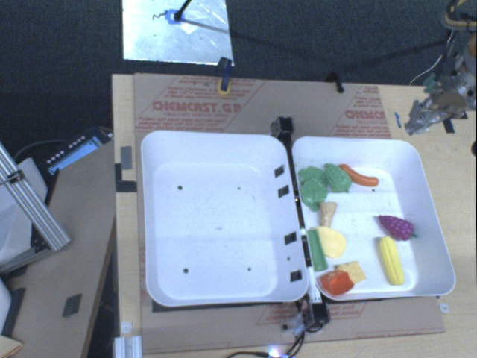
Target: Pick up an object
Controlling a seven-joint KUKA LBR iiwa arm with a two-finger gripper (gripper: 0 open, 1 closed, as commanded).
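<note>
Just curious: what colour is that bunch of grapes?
Purple; the grapes show best in the overhead camera view.

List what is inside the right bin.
Right bin: green pieces, orange sausage, purple grapes, yellow corn, red piece. Anything beneath these is covered.

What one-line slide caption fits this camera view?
Gripper hangs beyond the right bin of toy food; corn and grapes lie untouched.
</note>
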